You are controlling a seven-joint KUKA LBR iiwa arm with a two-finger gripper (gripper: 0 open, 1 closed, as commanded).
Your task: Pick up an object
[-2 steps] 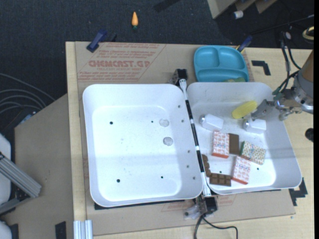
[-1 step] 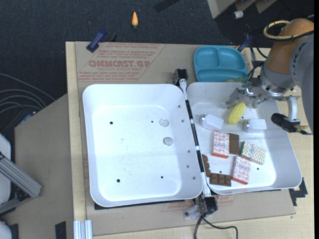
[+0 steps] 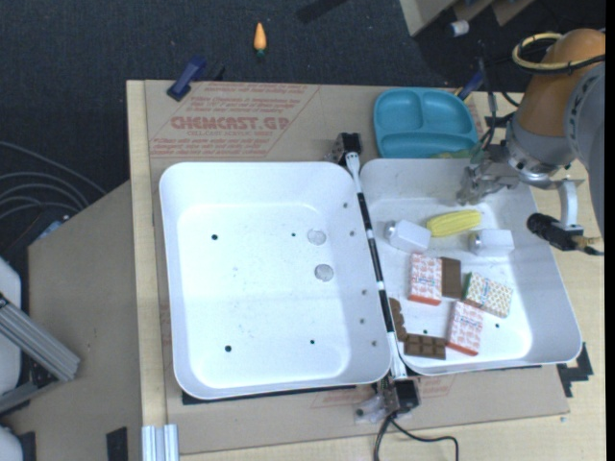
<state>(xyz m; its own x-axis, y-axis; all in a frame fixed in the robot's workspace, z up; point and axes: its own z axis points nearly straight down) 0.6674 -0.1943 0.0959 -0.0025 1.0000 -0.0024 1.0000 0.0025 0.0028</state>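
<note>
From above, the arm (image 3: 562, 94) is reaching in from the right, its orange band sitting over the far right corner of the right bin (image 3: 548, 339). The gripper (image 3: 474, 192) is hanging low over the bin's far edge, just beyond the corn (image 3: 454, 223); its fingers are too small and blurred to tell how they are standing, and nothing is showing between them.

The corn is lying in the far half of the right bin, its long axis running nearly left to right, with the right end tilting slightly toward the far side. Just left of it a white bottle (image 3: 406, 235) is lying on its side, and to the right a second small white piece (image 3: 492, 241) is resting close by. Nearer the camera, patterned packets (image 3: 425, 279) are lying flat beside a brown bar (image 3: 451, 277), with another packet (image 3: 489, 295) to the right and one more (image 3: 465, 328) below. A chocolate bar (image 3: 423, 345) is sitting at the near left corner.

The left bin (image 3: 192, 200) is lying beside it, the two touching along the middle. A blue tray (image 3: 423, 123) is resting on the bench beyond the right bin.
</note>
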